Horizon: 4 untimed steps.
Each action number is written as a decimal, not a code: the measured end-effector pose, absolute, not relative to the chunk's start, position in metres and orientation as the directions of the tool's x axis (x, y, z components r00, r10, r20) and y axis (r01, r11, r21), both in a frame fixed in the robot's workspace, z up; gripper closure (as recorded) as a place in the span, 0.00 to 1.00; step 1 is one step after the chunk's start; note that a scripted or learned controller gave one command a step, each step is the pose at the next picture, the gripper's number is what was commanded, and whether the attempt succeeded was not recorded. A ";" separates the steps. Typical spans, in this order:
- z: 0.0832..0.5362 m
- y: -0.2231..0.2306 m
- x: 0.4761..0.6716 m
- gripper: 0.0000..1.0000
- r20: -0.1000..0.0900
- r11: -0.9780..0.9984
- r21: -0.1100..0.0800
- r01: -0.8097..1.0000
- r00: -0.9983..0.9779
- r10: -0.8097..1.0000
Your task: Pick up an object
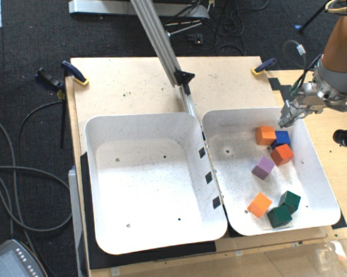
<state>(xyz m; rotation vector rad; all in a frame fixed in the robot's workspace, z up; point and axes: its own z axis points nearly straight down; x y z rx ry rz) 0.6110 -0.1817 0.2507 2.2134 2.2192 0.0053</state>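
**Seven blocks in the right bin, the hand poised at its far edge**

Seven small blocks were seen gathered in the right bin (pixel 232 131), while the left bin (pixel 105 168) lay beside it on the pale surface (pixel 135 84). An orange block (pixel 265 135) was found at the far side of the group, with a blue block (pixel 282 137) touching it and a red-orange block (pixel 282 153) just in front of that one. A purple block (pixel 262 168) was placed slightly nearer the middle of the bin. Closer to the near rim, a second orange block (pixel 259 205) was seen, and two dark green blocks (pixel 290 200) (pixel 279 216) were set close together beside it.

The hand (pixel 289 117) was held over the far right rim of the right bin, just beside the orange and blue blocks, at the end of the arm (pixel 336 66) reaching in from the right. No block was seen between its tips; whether it was released or clenched could not be told from this view.

Two clamps (pixel 74 72) (pixel 264 66) were fixed at the far corners of the surface, and a slanted metal post (pixel 158 39) was seen rising from between the bins.
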 end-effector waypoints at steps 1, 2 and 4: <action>0.277 -0.182 0.612 1.00 -0.002 0.003 0.005 1.000 -0.003 1.000; 0.273 -0.121 0.621 1.00 0.002 0.008 0.000 1.000 -0.008 1.000; 0.249 -0.006 0.611 1.00 0.002 0.008 -0.002 1.000 -0.008 1.000</action>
